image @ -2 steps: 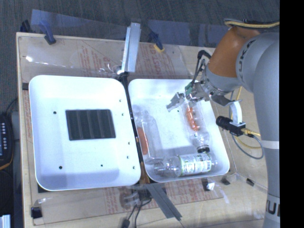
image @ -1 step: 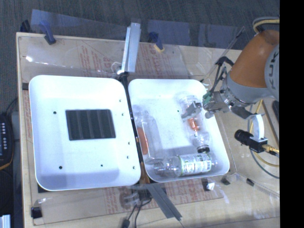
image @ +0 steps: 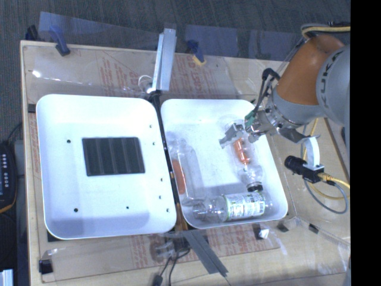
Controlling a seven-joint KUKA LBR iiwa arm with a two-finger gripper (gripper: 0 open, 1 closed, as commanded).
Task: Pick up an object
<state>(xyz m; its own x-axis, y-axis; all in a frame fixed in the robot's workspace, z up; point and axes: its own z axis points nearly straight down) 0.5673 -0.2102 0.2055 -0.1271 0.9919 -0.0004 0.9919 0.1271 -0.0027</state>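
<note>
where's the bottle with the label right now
The labelled bottle lies on its side along the near wall of the right bin, just below the small clear bottle with orange inside.

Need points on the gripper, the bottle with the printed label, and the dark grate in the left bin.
gripper (image: 233, 134): camera view, between its fingertips.
bottle with the printed label (image: 241, 207): camera view, on its label.
dark grate (image: 113, 156): camera view, centre of the grate in the left bin.
</note>
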